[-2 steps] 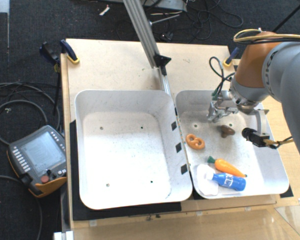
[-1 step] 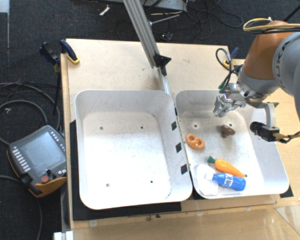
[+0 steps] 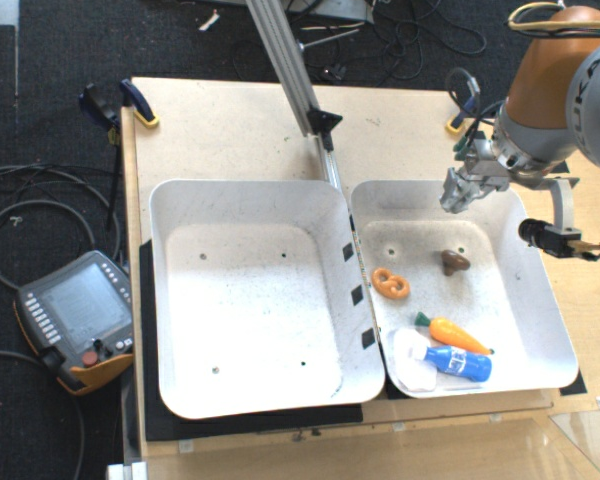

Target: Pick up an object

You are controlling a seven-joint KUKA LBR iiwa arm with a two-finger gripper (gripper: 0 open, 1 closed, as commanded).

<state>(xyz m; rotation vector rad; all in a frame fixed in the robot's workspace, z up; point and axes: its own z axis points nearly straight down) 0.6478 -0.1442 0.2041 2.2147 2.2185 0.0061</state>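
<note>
Right bin [image 3: 540, 298] holds pretzel [image 3: 390, 284], carrot [image 3: 458, 335], bottle [image 3: 458, 364]; pincer [image 3: 458, 194] above.

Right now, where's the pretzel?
The pretzel lies in the right bin, near its left wall, left of the brown lump and above the carrot.

Arm [image 3: 555, 78] bent low, hand [image 3: 456, 196] downward

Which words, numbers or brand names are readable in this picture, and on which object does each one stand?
None can be read.
Blue bottle: its label is too blurred to read.
Handheld control pendant: the screen and keys are too small to read.
</note>
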